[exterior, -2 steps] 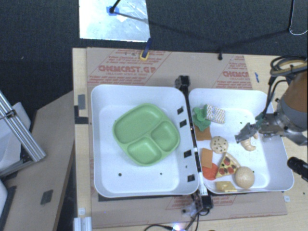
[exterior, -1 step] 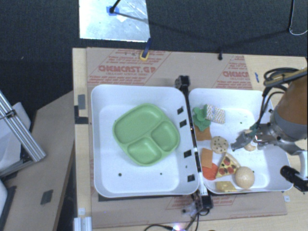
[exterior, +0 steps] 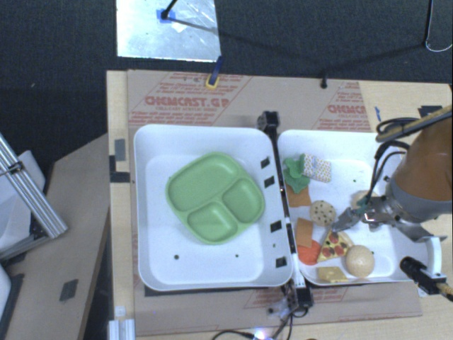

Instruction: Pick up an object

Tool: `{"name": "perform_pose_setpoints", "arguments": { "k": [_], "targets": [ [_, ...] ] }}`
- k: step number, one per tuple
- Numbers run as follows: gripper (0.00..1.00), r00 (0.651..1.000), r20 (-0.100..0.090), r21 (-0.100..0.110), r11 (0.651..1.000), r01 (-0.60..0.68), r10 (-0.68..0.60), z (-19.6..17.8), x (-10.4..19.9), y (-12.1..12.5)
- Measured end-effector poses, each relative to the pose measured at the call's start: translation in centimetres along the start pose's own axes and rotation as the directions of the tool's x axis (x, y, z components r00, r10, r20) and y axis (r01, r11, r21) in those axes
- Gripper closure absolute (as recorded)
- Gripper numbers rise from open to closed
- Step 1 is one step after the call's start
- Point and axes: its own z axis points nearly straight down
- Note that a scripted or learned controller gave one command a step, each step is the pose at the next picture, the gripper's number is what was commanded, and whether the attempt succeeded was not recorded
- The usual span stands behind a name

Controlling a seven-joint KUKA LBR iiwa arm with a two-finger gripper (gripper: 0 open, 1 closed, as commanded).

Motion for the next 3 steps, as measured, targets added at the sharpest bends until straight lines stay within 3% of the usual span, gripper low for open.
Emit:
{"name": "perform_pose_setpoints", "arguments": {
  "k": [1,2,3],
  "targets": [
    [0.00,1.000,-0.001,0.000,1.000,0.000,0.000,5.2,0.0,0.0],
    [1.00,1.000,0.001,-0.005,1.000,0.001,-0.001,3.9,0.0,0.2],
    [1.00,1.000,0.003,-0.008,1.000,0.004,-0.004,-2.4,-0.3,0.1]
  ]
}}
